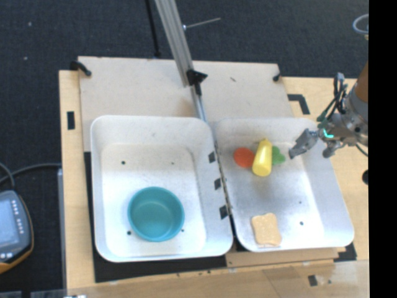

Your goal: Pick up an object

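In the right bin (pixel 322 197) a yellow pear-shaped toy (pixel 263 158) lies near the back, with a red piece (pixel 243 158) touching its left side and a small green piece (pixel 278 156) at its right. A tan slice of toy bread (pixel 267 230) rests near the bin's front edge. A teal bowl (pixel 156 213) sits in the left bin (pixel 111 166). My gripper (pixel 316 146) hovers over the right bin's back right corner, just right of the green piece. It is open, with nothing between its fingers.
A slanted aluminium pole (pixel 177 39) rises from the back of the bench, between the bins. The bins' raised rims meet in the middle. Black brackets mark the board's corners. A handheld controller (pixel 11 225) lies off the bench at the far left.
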Robot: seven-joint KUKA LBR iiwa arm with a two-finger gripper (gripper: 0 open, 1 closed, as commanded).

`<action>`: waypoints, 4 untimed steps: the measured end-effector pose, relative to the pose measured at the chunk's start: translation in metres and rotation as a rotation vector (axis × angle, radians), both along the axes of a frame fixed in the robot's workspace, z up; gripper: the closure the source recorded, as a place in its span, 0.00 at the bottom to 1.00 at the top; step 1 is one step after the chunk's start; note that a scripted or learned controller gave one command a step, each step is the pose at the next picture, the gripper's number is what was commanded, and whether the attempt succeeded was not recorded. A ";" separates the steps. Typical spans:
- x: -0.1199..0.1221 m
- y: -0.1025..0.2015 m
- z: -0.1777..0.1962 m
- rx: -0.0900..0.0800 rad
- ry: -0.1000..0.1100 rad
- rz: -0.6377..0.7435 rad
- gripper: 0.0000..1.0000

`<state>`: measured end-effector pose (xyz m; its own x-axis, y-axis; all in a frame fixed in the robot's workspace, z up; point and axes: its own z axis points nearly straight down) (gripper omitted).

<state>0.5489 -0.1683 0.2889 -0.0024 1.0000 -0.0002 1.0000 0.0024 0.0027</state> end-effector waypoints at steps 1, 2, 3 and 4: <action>-0.003 0.000 -0.042 -0.001 0.004 -0.002 0.00; -0.001 0.007 -0.089 0.000 0.006 -0.005 0.00; -0.004 0.015 -0.136 0.000 0.006 -0.005 0.00; -0.001 0.014 -0.122 -0.001 -0.002 -0.008 1.00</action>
<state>0.5475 -0.1545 0.1665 0.0057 1.0000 -0.0007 1.0000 -0.0057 0.0047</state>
